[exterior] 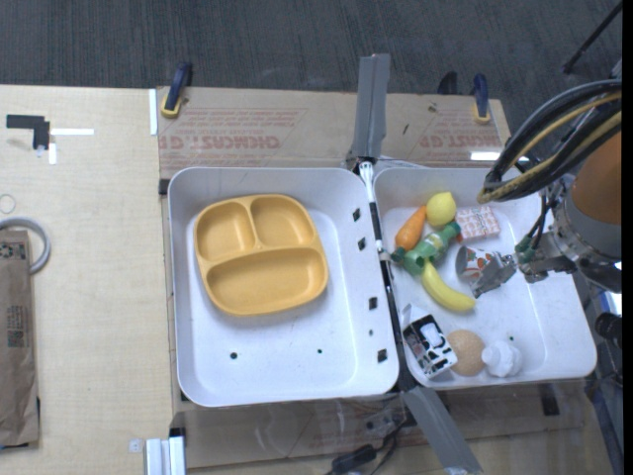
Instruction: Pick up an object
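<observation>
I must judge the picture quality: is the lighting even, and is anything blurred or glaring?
Camera view: light is even and soft, shadows faint; the yellow plate and banana are sharp; the white bin shows no strong glare; the end effector looks slightly soft.

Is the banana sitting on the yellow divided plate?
No, the banana lies in the right bin, apart from the divided plate.

Arm (599,201) is running off the frame at 3 o'clock, most of its body lost past the edge. Gripper (492,273) fingers are blurring against a small packet (473,261) beneath them (grip state unreadable). Brown paper bag (17,336) at 9 o'clock is getting cut by the left edge. Print on the black-and-white card (426,342) is staying too small to read.
</observation>
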`<state>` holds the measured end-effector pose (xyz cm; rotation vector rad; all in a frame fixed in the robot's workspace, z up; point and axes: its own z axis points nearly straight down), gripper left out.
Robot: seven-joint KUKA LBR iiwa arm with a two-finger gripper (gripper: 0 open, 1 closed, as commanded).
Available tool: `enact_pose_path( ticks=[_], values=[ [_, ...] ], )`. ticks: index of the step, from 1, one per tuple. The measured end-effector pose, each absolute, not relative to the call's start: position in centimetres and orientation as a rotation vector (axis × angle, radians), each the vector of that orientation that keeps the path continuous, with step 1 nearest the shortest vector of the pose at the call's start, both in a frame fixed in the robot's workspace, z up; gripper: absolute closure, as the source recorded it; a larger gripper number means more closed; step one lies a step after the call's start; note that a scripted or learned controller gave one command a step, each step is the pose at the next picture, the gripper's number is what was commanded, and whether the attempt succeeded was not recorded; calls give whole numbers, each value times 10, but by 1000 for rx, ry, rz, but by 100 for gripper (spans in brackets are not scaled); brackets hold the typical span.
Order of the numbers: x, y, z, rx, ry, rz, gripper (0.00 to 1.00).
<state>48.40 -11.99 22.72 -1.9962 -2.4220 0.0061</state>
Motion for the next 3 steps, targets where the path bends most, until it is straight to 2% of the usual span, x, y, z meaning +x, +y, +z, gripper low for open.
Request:
enact_pose_path(
  ticks=[1, 2, 3],
  values=[
    [536, -124, 91, -1932, -2475, 3, 0],
    [536, -126, 97, -1935, -2469, 7, 100],
    [575, -76, 189, -2162, -2276, 8, 100]
  ],
)
